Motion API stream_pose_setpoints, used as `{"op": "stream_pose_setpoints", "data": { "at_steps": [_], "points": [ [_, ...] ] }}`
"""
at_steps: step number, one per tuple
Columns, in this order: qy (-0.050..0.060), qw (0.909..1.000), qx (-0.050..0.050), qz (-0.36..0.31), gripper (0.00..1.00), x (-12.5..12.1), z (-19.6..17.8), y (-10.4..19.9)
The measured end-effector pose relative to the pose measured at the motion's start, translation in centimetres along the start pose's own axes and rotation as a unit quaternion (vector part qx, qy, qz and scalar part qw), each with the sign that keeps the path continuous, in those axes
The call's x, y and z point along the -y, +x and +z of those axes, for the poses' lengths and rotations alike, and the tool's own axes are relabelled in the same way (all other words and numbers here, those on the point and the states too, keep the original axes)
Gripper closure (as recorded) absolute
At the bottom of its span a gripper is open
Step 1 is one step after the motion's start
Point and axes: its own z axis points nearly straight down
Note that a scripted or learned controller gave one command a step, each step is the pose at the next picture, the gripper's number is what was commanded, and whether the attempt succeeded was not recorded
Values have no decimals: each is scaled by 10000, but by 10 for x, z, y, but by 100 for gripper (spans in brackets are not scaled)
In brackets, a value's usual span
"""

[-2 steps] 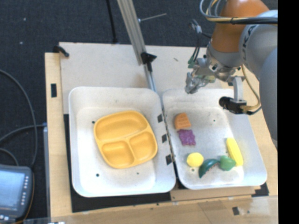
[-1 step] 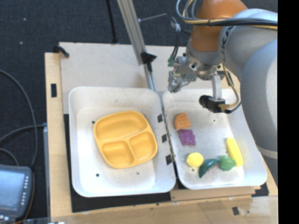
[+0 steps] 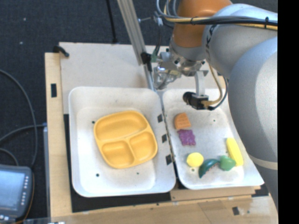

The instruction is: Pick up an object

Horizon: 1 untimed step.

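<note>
My gripper [image 3: 161, 80] hangs over the back edge of the bench, where the two white bins meet, above the far left corner of the right bin [image 3: 211, 119]. That bin holds an orange chunk [image 3: 182, 121], a purple piece [image 3: 187, 137], a round yellow fruit [image 3: 195, 160], a dark teal curved piece [image 3: 207, 167], a green piece [image 3: 227, 163] and a long yellow piece [image 3: 234, 151]. The orange chunk lies closest to the gripper, a little toward the front and right of it. Nothing shows in the gripper.
A yellow divided tray [image 3: 125, 138] lies in the middle of the left bin [image 3: 84, 125]. A slanted metal post [image 3: 133, 29] rises behind the bins, next to the gripper. The arm's grey body [image 3: 247, 69] covers the right side.
</note>
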Motion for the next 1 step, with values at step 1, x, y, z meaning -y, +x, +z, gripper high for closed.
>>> {"op": "stream_pose_setpoints", "data": {
  "at_steps": [1],
  "points": [
    [18,10000,5,6,100,1,9,49]
  ]
}}
